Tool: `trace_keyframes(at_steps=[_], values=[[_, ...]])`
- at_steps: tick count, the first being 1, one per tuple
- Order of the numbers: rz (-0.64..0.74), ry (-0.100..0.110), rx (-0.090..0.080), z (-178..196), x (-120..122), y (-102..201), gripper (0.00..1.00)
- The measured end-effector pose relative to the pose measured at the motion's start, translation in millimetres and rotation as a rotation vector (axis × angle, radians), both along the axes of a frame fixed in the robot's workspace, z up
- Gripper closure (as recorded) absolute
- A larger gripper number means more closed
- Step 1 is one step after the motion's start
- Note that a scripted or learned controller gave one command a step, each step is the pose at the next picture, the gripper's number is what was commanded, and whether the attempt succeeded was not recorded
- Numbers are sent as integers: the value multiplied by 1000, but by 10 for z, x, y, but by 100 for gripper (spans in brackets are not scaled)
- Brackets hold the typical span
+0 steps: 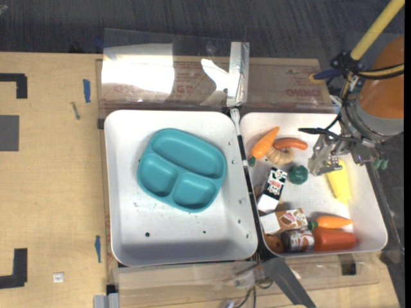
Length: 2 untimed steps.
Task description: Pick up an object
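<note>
The gripper (327,161) hangs low in the right white bin (376,201), whether its fingers are parted or closed I cannot tell, just beside a yellow plastic corn cob (340,183).

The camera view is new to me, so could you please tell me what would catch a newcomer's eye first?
A teal divided plate lies in the left bin. The right bin is crowded with toy food: a carrot, a hot dog, a yellow corn cob and an orange bottle. The arm's hand hangs over the right bin, beside the corn.
</note>
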<state>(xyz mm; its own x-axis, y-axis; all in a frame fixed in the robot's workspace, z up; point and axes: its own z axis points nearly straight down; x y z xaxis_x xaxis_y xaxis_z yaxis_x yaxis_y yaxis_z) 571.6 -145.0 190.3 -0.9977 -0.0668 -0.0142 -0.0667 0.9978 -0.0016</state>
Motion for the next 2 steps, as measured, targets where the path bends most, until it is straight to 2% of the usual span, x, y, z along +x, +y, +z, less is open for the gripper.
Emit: trace_keyframes(at_steps=[1,2], values=[[140,2,-3,587,324,-59,100],[195,6,-1,508,934,-33,100]])
